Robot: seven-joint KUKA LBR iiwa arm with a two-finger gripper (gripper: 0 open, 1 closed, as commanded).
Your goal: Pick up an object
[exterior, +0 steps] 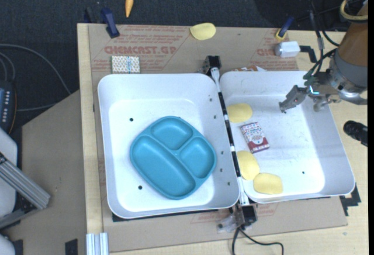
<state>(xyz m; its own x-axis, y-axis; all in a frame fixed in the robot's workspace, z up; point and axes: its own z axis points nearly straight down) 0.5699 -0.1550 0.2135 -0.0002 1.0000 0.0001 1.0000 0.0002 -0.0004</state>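
Blue divided plate [172, 156] lies in left white bin [117, 96], compartments bare. Right white bin [327, 154] holds: yellow piece [239, 112] at left wall; red-and-white packet [255, 136] just right of it; two yellow pieces [248, 165] [267, 183] touching near front-left corner. Tool [301, 98] above right bin's far side, fingers parted, nothing between them.

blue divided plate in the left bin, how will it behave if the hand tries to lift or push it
The blue divided plate looks like moulded plastic, so probably stiff and fairly light. It lies flat and wide on the left bin floor, so it would likely slide rather than tip or roll. Its low rounded rim may be hard to pinch and could slip.
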